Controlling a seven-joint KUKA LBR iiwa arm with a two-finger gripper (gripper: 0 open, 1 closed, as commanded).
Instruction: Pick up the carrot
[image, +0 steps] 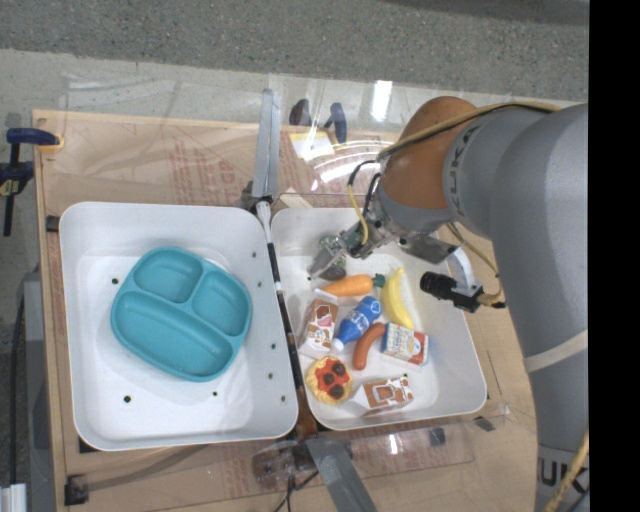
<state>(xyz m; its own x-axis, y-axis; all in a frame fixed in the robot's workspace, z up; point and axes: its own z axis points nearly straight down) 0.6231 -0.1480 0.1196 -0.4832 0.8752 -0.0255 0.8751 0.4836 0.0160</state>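
An orange carrot (349, 286) with a green top lies in the right bin (455, 375), near its middle. My gripper (328, 257) hangs just above and to the left of the carrot, its metal fingers spread apart with nothing between them. The carrot rests on the bin floor, apart from the fingers. The grey arm with its orange band comes in from the right and covers the bin's upper right part.
Around the carrot lie a yellow banana (398, 297), a blue bottle (358, 322), a sausage (367, 345), small cartons (320, 327), a pizza slice (331, 380) and a snack box (405, 344). The left bin (90, 235) holds a teal divided plate (180, 312).
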